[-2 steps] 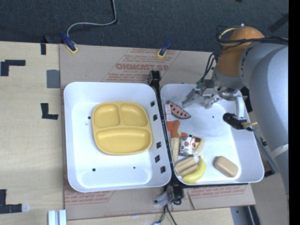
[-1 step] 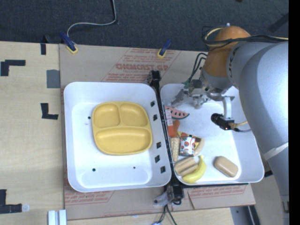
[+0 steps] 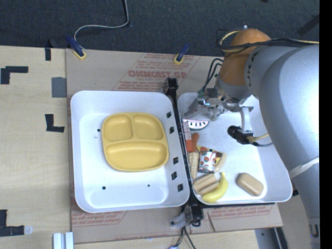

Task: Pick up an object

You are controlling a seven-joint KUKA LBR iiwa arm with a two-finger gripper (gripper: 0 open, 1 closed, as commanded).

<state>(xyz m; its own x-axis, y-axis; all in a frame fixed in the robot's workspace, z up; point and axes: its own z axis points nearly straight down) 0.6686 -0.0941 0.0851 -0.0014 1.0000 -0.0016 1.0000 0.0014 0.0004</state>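
One tool (image 3: 203,107), on a grey arm (image 3: 290,87) with an orange band, reaching in from the right. It hangs low over the upper left corner of the right bin (image 3: 259,157), close to the wall shared with the other bin. How wide it stands cannot be told from here.

One red-and-white item (image 3: 198,124), just below the tool and possibly touching it.

One orange stick (image 3: 194,141), next below, lying along the bin's left wall.

One pale ribbed piece (image 3: 193,163), below the stick, against the same wall.

One printed packet (image 3: 209,160), red, white and brown, just beside the ribbed piece on its right.

One brown sausage-shaped piece (image 3: 204,181), near the bin's lower left corner.

One banana (image 3: 220,189), curled against the sausage-shaped piece, touching it.

One tan loaf-shaped piece (image 3: 249,184), lying apart to the right of the banana, near the lower rim.

One left bin (image 3: 85,139), white, holding one yellow divided plate (image 3: 136,141) with three compartments, set flat near the middle.

One cardboard sheet (image 3: 140,71) beneath both bins, pinned at its far edge by two blue-and-yellow clamps (image 3: 77,48).

One table (image 3: 31,139), pale wood, carrying the lot.
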